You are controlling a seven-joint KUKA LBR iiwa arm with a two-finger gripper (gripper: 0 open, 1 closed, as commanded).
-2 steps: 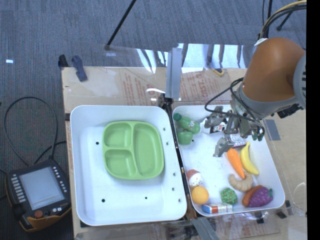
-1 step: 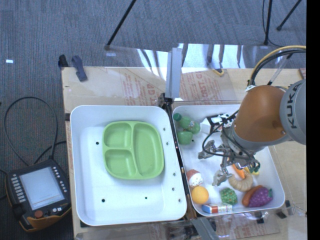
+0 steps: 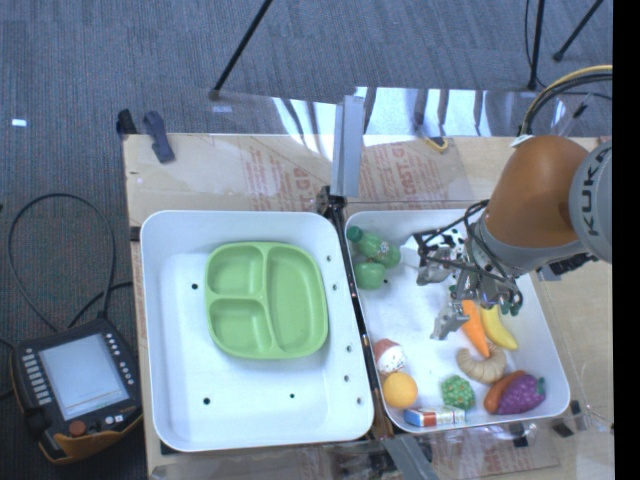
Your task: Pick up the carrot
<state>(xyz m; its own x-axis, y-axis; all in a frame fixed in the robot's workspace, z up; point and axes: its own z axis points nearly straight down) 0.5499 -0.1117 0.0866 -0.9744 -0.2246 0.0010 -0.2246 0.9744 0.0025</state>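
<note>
The carrot (image 3: 476, 334) lies just below the end effector (image 3: 455, 303) — grip state unclear — on a brown tabletop (image 3: 230, 173) over grey carpet (image 3: 100, 58).

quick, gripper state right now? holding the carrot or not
Gripper: cannot be told whether open or closed. It is low in the right bin, right beside the carrot; no carrot is visibly between its fingers.

Carrot (image 3: 477, 334) hemmed in, right bin (image 3: 400, 303) lower right: banana (image 3: 499, 328) touching right, ginger (image 3: 482, 365) just below. Bare floor left of carrot. Gripper (image 3: 458, 306) crowds above.
</note>
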